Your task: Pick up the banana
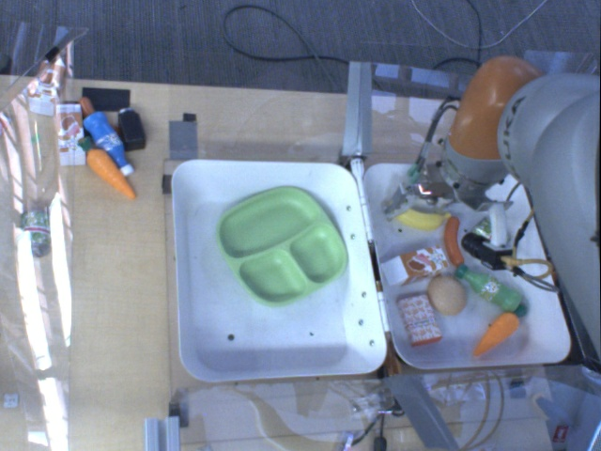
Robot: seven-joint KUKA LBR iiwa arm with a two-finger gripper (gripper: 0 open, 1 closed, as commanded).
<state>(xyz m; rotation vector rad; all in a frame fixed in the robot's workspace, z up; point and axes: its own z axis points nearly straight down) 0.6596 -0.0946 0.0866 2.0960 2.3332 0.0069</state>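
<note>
The yellow banana (420, 220) lies in the right bin (554, 346), near its far left corner. It is partly covered from above by my gripper (417, 195). The gripper hangs directly over the banana's upper edge, at the end of the grey arm with the orange band (488, 111). From this angle the wrist hides how the gripper meets the banana.
The right bin also holds a red sausage (454, 240), an orange-and-white packet (427, 261), a tan ball (448, 296), a red box (419, 318), a green bottle (488, 287) and a carrot (496, 334). A green divided plate (282, 244) sits in the left bin (202, 346). A blue bottle (105, 139) and another carrot (111, 174) lie on the bench at far left.
</note>
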